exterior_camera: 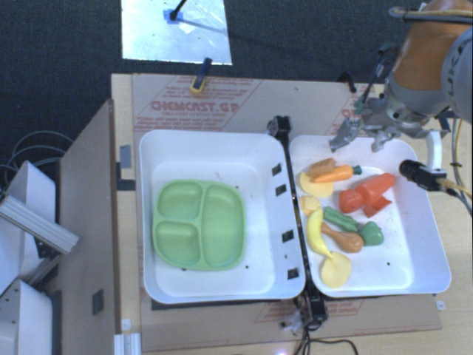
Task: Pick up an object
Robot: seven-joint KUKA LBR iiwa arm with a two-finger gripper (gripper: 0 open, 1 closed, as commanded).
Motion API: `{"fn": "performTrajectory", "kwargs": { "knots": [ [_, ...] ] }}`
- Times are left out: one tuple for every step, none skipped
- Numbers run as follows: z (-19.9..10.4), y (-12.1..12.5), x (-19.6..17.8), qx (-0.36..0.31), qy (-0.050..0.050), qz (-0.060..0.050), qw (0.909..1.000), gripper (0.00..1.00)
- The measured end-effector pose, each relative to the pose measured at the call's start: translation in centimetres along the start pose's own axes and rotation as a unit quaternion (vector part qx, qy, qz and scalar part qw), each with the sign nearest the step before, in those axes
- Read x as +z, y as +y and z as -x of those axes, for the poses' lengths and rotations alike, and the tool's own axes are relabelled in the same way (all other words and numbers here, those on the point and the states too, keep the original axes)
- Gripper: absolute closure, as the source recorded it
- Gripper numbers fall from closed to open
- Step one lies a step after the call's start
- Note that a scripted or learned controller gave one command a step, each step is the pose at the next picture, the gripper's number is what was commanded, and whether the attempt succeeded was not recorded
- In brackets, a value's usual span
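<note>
Toy food [347, 209] lies heaped toward the right bin's [429, 272] inner edge, a carrot [334, 174] topmost. Above that bin's far edge hangs the gripper [362, 133], fingers apart and holding nothing, likely poised to descend. A green divided plate [199, 224] occupies the left bin [222, 143].

Grey arm [443, 65], orange band, metallic two-finger tool [362, 134]
</note>
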State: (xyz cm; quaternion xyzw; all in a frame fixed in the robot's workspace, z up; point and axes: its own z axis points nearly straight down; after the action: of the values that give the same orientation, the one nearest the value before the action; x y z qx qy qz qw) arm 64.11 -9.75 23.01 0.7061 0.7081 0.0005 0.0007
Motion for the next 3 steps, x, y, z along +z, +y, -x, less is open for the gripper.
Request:
{"fn": "performTrajectory", "kwargs": {
  "knots": [
    [2.1, -11.4, 3.8, 0.004, 0.001, -0.006, 1.0000, 0.00],
    [2.5, -14.7, 14.9, 0.002, 0.000, -0.001, 1.0000, 0.00],
    [2.5, -14.4, 13.4, 0.001, 0.000, 0.002, 1.0000, 1.00]
  ]
}}
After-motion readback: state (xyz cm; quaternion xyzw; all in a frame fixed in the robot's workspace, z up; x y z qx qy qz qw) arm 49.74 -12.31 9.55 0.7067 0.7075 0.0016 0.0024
